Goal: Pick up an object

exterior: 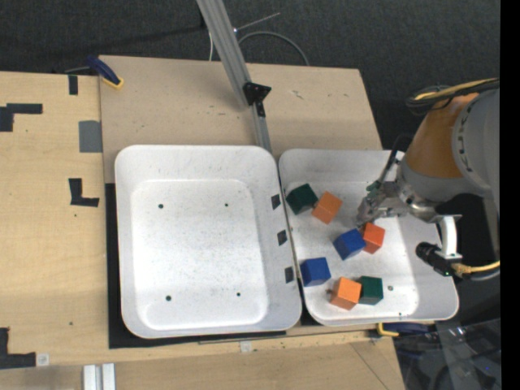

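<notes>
gripper [370,211] – jaw state cannot be told | target – small red-orange cube [374,237] just below gripper, touching blue cube [348,244] on its left, in right shallow white bin [422,299] | next – short straight descent likely

The grey arm with its orange band reaches in from the right over the right bin [422,299], its gripper [370,211] low among the blocks, just above a red-orange cube [374,237] that touches a blue cube [348,244]. Further up sit a dark green cube [301,198] and an orange cube [327,207], side by side. Near the front edge lie another blue cube [315,270], an orange cube [347,292] and a green cube [370,289]. The left bin [130,169] sits alongside, touching.
</notes>
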